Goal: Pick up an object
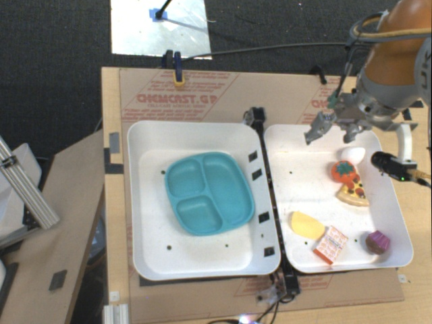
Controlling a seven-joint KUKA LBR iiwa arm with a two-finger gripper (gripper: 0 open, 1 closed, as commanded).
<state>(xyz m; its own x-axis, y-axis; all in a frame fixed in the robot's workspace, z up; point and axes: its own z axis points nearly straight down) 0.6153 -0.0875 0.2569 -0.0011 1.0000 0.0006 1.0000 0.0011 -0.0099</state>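
We see the hand (334,129) hanging spread and bare over the far edge of the right bin (297,201). In that bin lie a white egg (352,155), tomato (345,171), pizza slice (354,194), yellow piece (307,225), small carton (331,244) and purple piece (377,241). A teal plate (208,193) sits in the left bin (148,201).
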